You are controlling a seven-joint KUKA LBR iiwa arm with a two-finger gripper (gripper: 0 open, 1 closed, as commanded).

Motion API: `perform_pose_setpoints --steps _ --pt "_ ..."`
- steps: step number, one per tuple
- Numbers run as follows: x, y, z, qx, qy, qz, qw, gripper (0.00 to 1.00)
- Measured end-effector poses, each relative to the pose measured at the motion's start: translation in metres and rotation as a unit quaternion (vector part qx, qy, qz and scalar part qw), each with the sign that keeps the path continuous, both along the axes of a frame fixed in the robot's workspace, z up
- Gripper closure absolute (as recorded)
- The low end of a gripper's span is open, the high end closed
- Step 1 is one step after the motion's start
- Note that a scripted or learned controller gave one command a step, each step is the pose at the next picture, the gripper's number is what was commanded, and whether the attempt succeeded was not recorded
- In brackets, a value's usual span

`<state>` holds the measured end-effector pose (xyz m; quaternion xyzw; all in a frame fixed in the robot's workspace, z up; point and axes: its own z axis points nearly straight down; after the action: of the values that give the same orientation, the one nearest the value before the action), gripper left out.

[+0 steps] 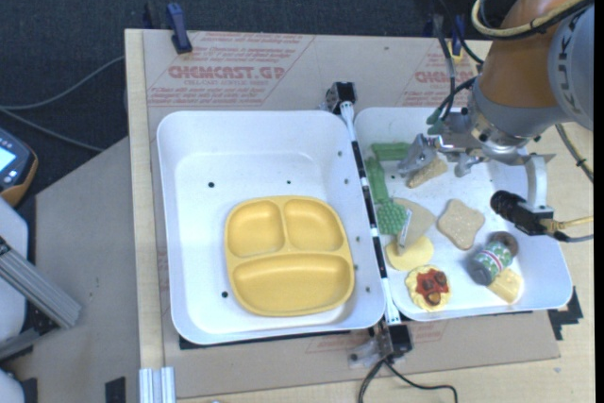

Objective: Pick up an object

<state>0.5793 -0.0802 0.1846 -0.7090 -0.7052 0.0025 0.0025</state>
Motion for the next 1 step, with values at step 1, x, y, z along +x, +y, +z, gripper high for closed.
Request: perform_pose_setpoints --steps 1 --pt "0.0174 -0.0685 -0.101 -0.0004 0.001 0.0 1.0 0.0"
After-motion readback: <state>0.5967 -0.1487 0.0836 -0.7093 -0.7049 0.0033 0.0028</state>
